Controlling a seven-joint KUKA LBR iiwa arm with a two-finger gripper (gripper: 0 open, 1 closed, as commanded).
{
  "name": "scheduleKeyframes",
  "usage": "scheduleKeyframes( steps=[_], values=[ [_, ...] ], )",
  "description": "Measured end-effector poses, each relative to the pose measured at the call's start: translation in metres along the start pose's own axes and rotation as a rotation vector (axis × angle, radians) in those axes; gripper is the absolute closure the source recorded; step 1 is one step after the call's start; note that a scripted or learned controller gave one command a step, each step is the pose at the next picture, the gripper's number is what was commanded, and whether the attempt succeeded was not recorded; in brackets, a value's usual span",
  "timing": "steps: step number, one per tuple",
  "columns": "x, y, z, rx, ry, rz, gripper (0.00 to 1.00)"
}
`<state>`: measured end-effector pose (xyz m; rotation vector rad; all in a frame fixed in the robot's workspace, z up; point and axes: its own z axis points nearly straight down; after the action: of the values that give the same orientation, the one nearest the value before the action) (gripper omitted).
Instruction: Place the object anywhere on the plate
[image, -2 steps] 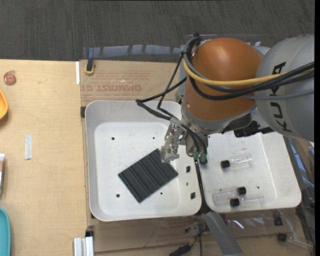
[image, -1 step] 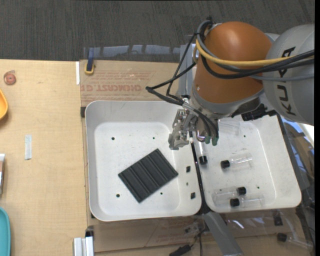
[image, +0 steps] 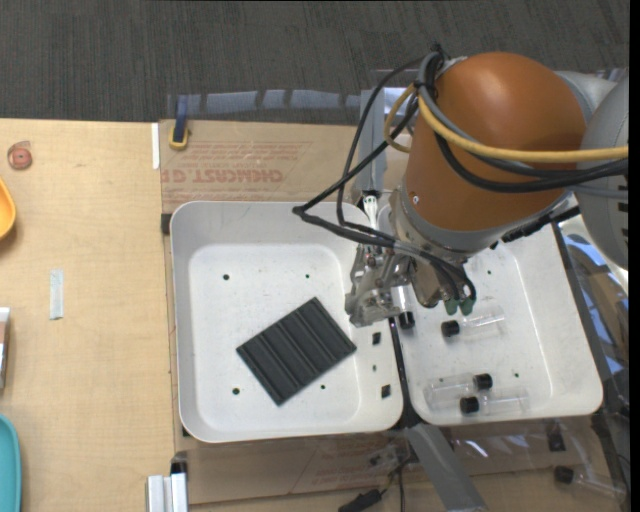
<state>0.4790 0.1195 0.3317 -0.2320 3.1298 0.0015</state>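
Note:
A dark grey ribbed plate (image: 297, 350) lies flat and turned at an angle in the left bin (image: 200, 300), toward its front. My gripper (image: 372, 300) hangs under the big orange wrist band (image: 495, 130), over the right edge of the left bin, just above and to the right of the plate's far corner. In the right bin (image: 560, 330) lie clear plastic pieces with black caps: one (image: 472, 324) close to the gripper's right and two (image: 478, 392) near the front wall. I see nothing clearly held at the gripper.
Black cables (image: 340, 205) loop from the arm over the left bin's back right. Small black bits (image: 385, 391) sit along the wall between the bins. Cardboard (image: 260, 160) lies behind the bins. A wooden table (image: 80, 300) with small items is at left.

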Motion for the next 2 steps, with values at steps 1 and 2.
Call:
scheduleKeyframes(
  steps=[1,2],
  values=[
    [-0.022,0.047,0.056,0.001,0.004,0.199,1.00],
    [-0.047,-0.003,0.054,0.001,0.001,0.234,1.00]
  ],
)
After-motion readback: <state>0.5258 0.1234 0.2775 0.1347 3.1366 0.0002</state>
